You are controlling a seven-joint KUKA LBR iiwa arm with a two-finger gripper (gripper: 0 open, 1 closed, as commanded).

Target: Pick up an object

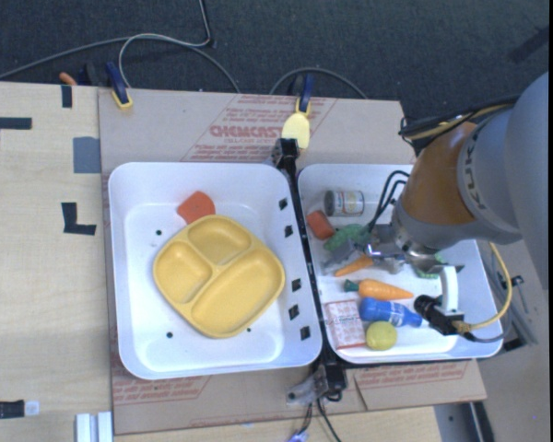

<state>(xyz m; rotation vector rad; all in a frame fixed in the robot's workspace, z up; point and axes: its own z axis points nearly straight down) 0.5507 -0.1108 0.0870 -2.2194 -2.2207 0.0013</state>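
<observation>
The gripper [380,251] is low in the right bin [475,343], over the heap of toy food near its middle, with the arm's orange band [433,187] rising from it at about 1 o'clock. Whether it is spread or pressed together cannot be told, since the wrist hides its tip, and nothing can be seen pinched in it.

Just beside the gripper at 8 o'clock lies a small orange carrot [353,266], slim and pointed, tilted along the bin floor. A dark green leafy piece [347,238] lies close at 10 o'clock, and a red-orange piece [319,225] sits further out the same way, near the bin's left wall. A larger carrot [385,290], bright orange with a green end, lies at 6 o'clock, and below it a blue bottle-shaped toy [394,313] with a black cap. A yellow-green round fruit [381,336] rests near the bin's lower rim, beside a flat printed packet [344,323]. A small can [345,202] lies on its side at 11 o'clock, well apart.

In the left bin [129,339] rests a yellow divided plate [218,275], with an orange block [195,206] touching its upper edge.
</observation>
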